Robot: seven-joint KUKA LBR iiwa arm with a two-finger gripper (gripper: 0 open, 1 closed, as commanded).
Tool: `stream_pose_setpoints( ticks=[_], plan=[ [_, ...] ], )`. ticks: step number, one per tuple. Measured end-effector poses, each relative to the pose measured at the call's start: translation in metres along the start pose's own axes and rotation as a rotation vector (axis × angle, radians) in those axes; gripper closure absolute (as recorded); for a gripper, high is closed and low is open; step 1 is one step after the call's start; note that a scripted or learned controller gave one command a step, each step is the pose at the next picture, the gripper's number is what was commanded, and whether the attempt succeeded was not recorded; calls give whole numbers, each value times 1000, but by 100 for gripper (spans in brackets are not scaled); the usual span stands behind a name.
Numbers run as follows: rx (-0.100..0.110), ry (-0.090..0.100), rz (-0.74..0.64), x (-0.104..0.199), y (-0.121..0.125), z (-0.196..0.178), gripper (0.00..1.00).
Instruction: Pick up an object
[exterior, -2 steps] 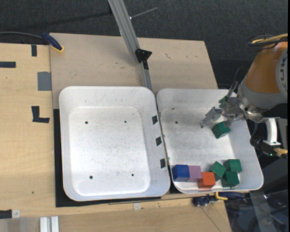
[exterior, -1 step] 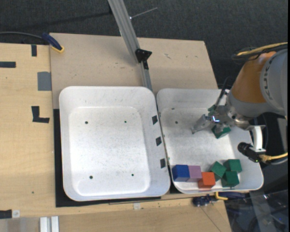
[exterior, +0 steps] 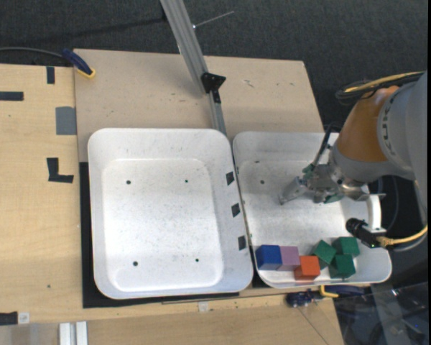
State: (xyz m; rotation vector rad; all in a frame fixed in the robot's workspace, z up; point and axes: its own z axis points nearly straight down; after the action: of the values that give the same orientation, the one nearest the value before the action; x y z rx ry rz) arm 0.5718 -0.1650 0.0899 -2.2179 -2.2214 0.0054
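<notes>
Along the near edge of the right bin lie several small blocks: a blue cube, a pale purple block, an orange block and green blocks. My gripper hangs over the middle of that bin, pointing left, well above and behind the blocks. Nothing shows between its fingers.
The left bin sits beside the right one, with black clips along their shared wall. A slanted metal rail runs from the top down to the bins' far edge. The wooden bench spreads to the left.
</notes>
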Motion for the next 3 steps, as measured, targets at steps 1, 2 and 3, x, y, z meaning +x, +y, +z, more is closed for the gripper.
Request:
stream_pose_setpoints(
  ticks=[1,2,3],
  plan=[
    [-2,2,-2,1,1,-11,100],
    [-9,0,0,3,0,-74,100],
    [-10,-1,-1,7,4,-137,100]
  ],
)
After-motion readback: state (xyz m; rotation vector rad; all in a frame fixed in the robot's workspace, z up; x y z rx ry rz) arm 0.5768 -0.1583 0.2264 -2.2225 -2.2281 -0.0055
